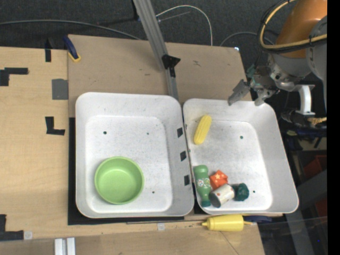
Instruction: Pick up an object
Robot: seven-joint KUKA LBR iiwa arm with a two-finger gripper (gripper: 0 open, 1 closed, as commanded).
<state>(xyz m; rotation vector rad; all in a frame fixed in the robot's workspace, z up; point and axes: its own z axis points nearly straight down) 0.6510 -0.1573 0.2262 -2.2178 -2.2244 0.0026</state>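
Two shallow white plastic bins side by side on a pale wooden bench, inner rims touching along the middle.

In the left bin: a round lime-green plastic bowl, upright, near the front left corner, well apart from the far edge.

In the right bin: a yellow plastic corn cob lying near the far left corner, just beside the inner rim. Toward the front edge, a cluster packed close together: a dark green bottle-shaped toy lying along the inner rim, a small orange-red block just right of it, a short grey-white cylinder on its side in front of the block, and a small dark teal piece touching the cylinder's right end.

Outside the bins, on the bench's front edge just beyond the right bin's front rim: a yellow squeeze-bottle-shaped toy on its side.

Grey two-finger gripper above the far right corner of the right bin, over its far rim, well apart from the corn cob and from the front cluster. Fingers spread, two dark tips visibly apart, nothing between them. Grey arm with orange band behind it at the upper right.

A slanted grey metal pole across the bench's far edge, ending near the junction of the two bins.
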